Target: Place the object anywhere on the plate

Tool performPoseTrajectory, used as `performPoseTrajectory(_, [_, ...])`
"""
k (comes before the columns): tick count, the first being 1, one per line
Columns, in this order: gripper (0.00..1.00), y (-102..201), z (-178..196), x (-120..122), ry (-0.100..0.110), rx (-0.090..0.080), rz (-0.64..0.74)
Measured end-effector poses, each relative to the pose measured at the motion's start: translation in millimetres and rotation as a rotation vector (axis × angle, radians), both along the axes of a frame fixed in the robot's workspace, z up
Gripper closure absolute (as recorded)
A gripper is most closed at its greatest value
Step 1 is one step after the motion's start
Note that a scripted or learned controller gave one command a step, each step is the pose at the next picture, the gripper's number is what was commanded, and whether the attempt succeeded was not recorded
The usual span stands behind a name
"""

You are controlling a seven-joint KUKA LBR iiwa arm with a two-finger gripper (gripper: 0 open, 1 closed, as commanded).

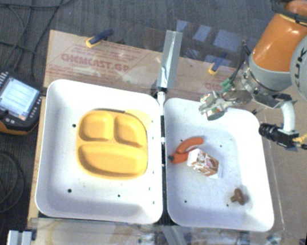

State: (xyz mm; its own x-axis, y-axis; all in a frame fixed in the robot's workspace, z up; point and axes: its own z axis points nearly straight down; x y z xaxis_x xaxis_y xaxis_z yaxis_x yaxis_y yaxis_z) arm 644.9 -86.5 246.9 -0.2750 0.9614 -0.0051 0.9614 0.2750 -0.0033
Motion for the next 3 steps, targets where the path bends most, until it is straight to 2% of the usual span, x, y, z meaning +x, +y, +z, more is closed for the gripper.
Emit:
performPoseTrajectory(1, [1.0, 82.0, -64.2, -38.3, 0.001, 0.008, 0.218])
performPoseTrajectory(2, [1.0, 160.5, -63.8, -62.5, 0.001, 0.009, 0.549])
performPoseTrajectory(3, [0.0, 160.2, -63.8, -62.4, 0.001, 0.009, 0.548])
